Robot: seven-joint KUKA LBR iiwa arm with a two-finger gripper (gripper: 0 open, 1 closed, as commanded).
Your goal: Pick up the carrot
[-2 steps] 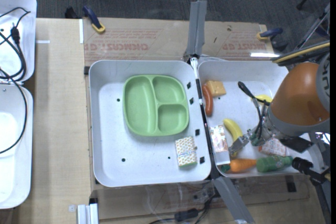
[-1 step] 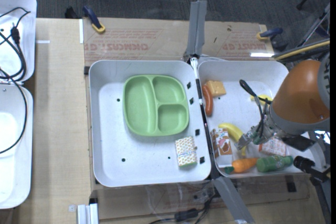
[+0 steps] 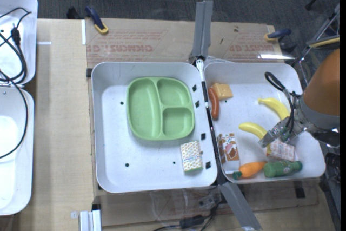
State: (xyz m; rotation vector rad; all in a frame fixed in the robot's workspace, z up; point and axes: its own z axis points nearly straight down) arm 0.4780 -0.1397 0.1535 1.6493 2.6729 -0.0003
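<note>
The carrot [image 3: 250,170], orange with a green tip, lies near the front edge of the right bin [image 3: 246,74], between a striped packet [image 3: 229,149] and a green bottle-shaped item [image 3: 282,169]. My gripper [image 3: 275,136] hangs over the right side of that bin, above and to the right of the carrot and apart from it. It sits just beside a small yellow banana [image 3: 253,130] and over a pink packet [image 3: 283,152]. The grey arm with its orange band [image 3: 326,84] comes in from the right edge.
The right bin also holds a second banana [image 3: 274,107], a sausage [image 3: 214,103] and an orange cheese-like block [image 3: 221,91]. In the left bin [image 3: 108,132] lie a green divided plate [image 3: 160,108] and a small patterned box [image 3: 192,157].
</note>
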